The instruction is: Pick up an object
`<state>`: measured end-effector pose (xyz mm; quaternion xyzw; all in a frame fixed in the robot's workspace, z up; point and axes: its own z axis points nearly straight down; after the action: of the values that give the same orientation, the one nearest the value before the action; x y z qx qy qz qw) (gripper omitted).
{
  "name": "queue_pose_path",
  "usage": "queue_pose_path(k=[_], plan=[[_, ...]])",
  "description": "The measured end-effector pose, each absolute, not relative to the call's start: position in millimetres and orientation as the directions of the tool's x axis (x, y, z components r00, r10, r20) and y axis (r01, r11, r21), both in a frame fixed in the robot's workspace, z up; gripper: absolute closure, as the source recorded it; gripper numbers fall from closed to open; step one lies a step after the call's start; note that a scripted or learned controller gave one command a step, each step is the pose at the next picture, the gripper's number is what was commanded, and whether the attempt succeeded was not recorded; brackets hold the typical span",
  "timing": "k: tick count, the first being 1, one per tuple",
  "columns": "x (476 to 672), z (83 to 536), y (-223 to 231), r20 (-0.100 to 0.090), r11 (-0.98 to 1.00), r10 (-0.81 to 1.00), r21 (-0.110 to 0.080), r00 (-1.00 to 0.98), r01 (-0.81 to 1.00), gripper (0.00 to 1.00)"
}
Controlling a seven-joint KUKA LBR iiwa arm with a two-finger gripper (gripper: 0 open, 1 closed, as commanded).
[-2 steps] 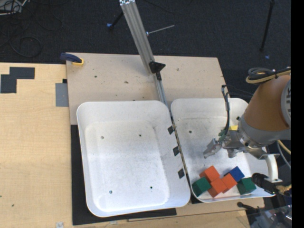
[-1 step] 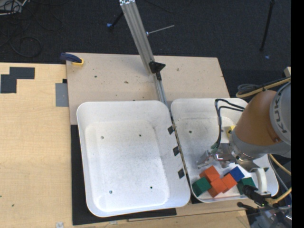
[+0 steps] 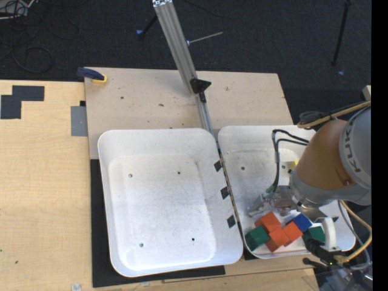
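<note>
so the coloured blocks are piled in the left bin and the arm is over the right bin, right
Not quite. The blocks lie in the right bin, at its near end, not in the left bin. The arm is over the right bin, as you said. The camera view shows it.

Two bins sit side by side, left bin [image 3: 160, 205] beside right bin [image 3: 254, 147]. Blocks [image 3: 279, 232] cluster in the right bin's near corner, under the gripper [image 3: 270, 202].

Even overhead light, soft focus
</note>
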<state>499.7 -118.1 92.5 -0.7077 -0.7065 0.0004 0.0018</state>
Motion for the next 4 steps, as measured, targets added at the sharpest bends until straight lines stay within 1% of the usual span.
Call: queue_pose_path(k=[1, 2, 3, 4], plan=[[499.5, 103, -119, 0.004, -0.011, 1.0, -0.003, 0.011, 1.0, 1.0], [508.7, 161, -123, 0.0, 0.0, 1.0, 0.003, 0.0, 1.0, 1.0], [509.9, 214, -124, 0.0, 0.001, 1.0, 0.003, -0.001, 1.0, 1.0], [528.4, 222, -82, 0.002, 0.004, 1.0, -0.001, -0.004, 1.0, 1.0]])
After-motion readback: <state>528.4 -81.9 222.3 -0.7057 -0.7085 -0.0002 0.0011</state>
